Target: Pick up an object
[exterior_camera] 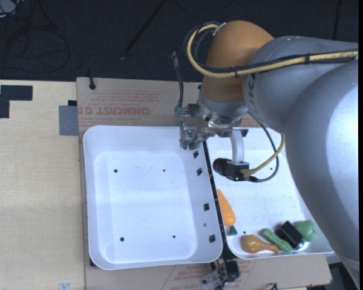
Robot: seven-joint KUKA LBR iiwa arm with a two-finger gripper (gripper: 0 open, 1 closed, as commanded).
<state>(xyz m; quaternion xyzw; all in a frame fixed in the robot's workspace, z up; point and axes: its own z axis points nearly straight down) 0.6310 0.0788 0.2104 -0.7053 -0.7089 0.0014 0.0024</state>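
gripper (192,139) over shared bin rim (199,173), carrot (226,208) in right bin (272,192)

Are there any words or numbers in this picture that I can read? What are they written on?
Red print on the cardboard sheet, just behind the left bin: one short line of capitals, upside down and too blurred to read for sure.
Fainter red print on the same sheet, near the bottom edge of the picture: too blurred to read.
No other words, numbers or signs can be read.
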